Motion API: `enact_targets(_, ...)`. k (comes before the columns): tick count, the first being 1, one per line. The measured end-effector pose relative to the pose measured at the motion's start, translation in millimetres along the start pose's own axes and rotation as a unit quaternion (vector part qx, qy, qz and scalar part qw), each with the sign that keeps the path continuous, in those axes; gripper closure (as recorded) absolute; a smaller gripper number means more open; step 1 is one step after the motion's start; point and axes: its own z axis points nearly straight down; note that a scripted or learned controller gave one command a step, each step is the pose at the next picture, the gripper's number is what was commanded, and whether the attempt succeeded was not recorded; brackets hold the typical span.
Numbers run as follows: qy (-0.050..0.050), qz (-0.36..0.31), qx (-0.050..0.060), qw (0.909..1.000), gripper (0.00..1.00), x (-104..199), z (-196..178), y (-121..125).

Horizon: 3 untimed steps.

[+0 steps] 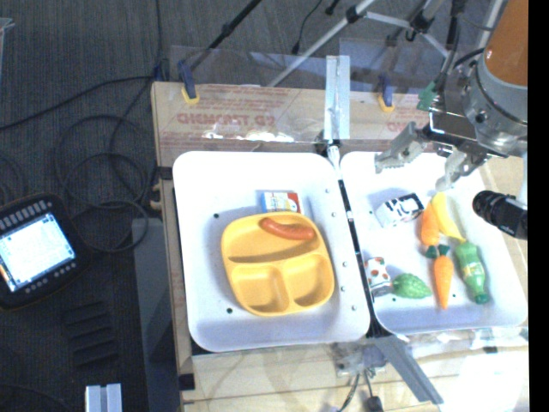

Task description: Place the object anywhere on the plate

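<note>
My gripper hangs over the back of the right bin, well away from the yellow plate; my two fingers are spread wide with nothing between them; the sausage lies in the plate's long back part; a small blue and orange box sits just behind the plate; carrots and a green bottle lie in the right bin.

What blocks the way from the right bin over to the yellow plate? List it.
Only the raised rims where the two bins meet lie between. The yellow plate already carries a sausage in its top compartment; the gripper hovers above the right bin.
</note>
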Motion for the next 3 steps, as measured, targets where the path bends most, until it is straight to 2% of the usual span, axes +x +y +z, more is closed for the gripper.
enact_targets(1,0.000,0.068,0.001,0.9977,0.00,14.4,0.6,11.4)
enact_targets(2,0.000,0.143,0.001,0.9897,0.00,-10.7,0.8,34.8)
enact_targets(3,0.000,0.199,0.002,0.9799,0.00,-55.4,30.1,72.6)
